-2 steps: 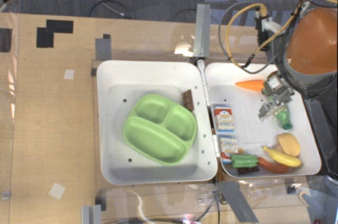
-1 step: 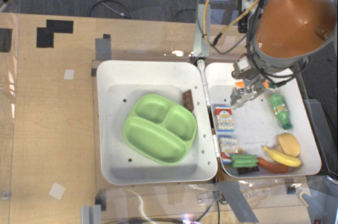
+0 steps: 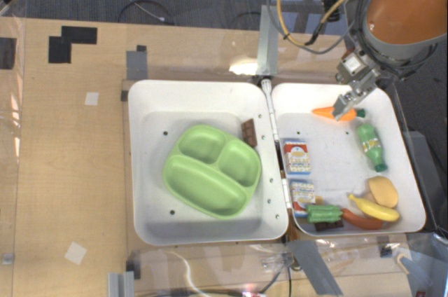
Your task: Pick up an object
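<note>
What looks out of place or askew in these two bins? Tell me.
Little stands out. A brown bar in the left bin leans against the divider wall beside the green plate, away from the other items crowded along the right bin's edges. Nothing spilled or visibly damaged.

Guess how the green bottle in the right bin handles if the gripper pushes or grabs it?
The green bottle lies on its side on the bin floor, so a sideways push would likely roll it. Its rounded, glossy body may slip between fingers. It looks like a small toy, probably light and rigid.
</note>
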### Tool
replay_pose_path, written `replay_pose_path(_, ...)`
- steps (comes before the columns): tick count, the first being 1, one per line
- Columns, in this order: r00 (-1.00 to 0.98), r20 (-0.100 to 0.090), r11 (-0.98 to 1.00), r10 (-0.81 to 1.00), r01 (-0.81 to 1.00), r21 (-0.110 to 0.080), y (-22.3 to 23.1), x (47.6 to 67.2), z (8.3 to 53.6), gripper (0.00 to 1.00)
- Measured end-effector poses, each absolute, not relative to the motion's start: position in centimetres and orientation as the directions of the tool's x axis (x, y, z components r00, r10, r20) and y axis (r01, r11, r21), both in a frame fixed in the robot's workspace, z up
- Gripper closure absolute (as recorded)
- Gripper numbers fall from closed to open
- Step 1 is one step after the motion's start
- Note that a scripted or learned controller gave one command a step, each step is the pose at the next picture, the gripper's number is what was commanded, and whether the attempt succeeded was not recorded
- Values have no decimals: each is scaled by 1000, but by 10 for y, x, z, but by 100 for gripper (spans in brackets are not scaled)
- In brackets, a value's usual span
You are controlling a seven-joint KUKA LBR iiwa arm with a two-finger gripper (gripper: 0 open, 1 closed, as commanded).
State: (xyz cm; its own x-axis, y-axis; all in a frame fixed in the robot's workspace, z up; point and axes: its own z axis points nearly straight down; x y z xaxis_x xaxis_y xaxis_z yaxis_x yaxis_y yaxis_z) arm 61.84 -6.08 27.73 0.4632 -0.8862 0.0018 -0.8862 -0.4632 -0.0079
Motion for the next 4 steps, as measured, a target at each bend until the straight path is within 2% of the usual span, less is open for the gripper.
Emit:
replay_pose_path(1, 490, -2, -490, -872, -872, -8, 23, 638, 281, 100)
replay_pose_path(4, 484, -4, -483, -875, -875, -30, 26, 642, 318, 100)
